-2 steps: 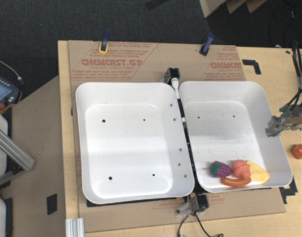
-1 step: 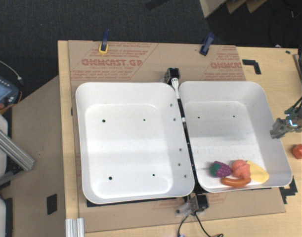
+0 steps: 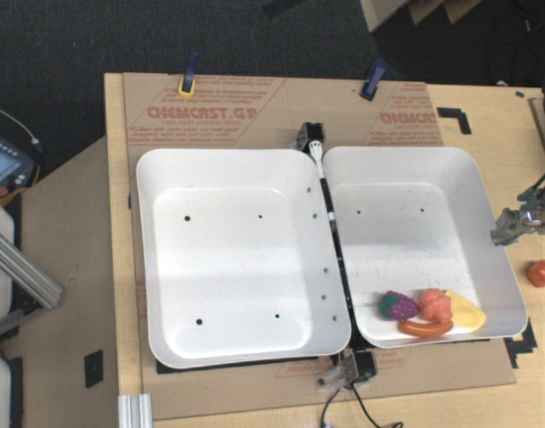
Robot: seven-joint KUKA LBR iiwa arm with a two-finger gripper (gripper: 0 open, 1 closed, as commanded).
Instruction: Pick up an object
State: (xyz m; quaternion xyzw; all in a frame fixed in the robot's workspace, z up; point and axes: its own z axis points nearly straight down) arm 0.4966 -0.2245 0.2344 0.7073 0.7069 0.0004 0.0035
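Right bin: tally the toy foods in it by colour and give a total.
Purple toy grape bunch: 1
Salmon-red toy piece: 1
Yellow toy piece: 1
Orange toy sausage: 1
Total: 4, all in the right white bin's near corner.

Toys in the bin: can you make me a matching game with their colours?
Things:
1. bunch of grapes
2. sausage-shaped toy
3. toy at the right end of the pile
4. clamp on the board's far left edge

Colours or states:
a. yellow, lying in the right bin
b. purple
c. yellow and blue, outside both bins
d. orange, nearest the front rim

Pairs: 1-b, 2-d, 3-a, 4-c
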